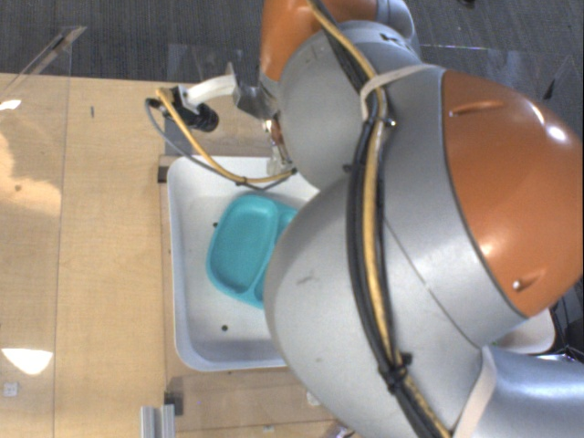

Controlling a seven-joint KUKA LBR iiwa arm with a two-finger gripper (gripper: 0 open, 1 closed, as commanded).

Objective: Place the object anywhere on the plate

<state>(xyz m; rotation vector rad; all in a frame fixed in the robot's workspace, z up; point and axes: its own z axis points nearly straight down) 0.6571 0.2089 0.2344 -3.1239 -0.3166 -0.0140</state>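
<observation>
Although the arm (401, 245) occupies most of the right and centre of the view, the left portion of one white bin (187, 272) is open to inspection. Its rim runs down the left side and curves round at the near left corner; the floor of the bin is plain white with a few small dark specks. A teal plate (242, 249) lies in this bin, tilted lengthwise from near left to far right, its right edge covered by the grey body of the arm. Whether any object rests on the plate cannot be determined, since only part of it shows.

The bench surface (82, 245) is pale wood with a faint seam running near to far, and bright patches of reflected light at the left edge. Beyond the bench, at the far side, the floor (137, 7) is dark grey carpet. A yellow cable (196, 149) loops from a white fitting (205, 94) at the far edge of the bin and runs up along the arm. Orange bands show on the arm at far centre and at the right.

The gripper's state cannot be told.
</observation>
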